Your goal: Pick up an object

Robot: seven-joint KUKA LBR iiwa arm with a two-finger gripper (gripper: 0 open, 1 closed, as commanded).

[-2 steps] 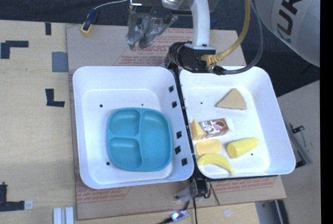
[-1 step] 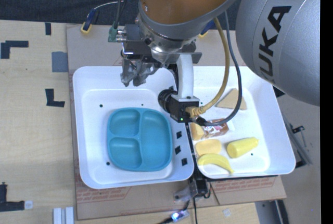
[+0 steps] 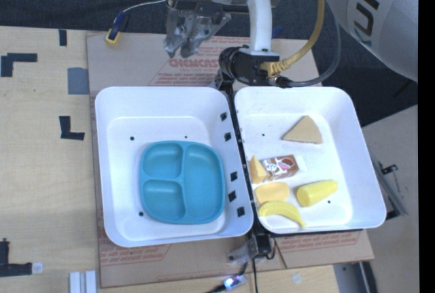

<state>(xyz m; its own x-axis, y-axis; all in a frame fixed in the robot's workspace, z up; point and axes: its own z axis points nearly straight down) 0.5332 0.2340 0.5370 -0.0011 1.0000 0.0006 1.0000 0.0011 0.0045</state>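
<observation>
Seen from above, two shallow white bins sit side by side on a cardboard sheet on a wooden bench. The gripper [image 3: 189, 45] hangs at the top of the view, above the cardboard just beyond the far rim of the left bin [image 3: 112, 105]. Its two metal fingers point downward and lie close together with nothing between them; whether they are fully closed cannot be told.

Nearer the camera than the jaws, and well apart from them, a blue divided plate [image 3: 182, 181] with three compartments lies flat in the left bin.

To the right of the jaws and nearer the camera is the right bin [image 3: 353, 122], holding all the small objects. A tan wedge [image 3: 304, 130] lies closest to the jaws. Further off, a small brown and white packet [image 3: 281, 165] lies just beside a yellow block [image 3: 256, 169] at the bin's left wall. A pale yellow piece [image 3: 271, 192], a yellow banana [image 3: 281, 213] and a yellow cylinder [image 3: 316, 192] lie along the near side, farthest from the jaws.
</observation>
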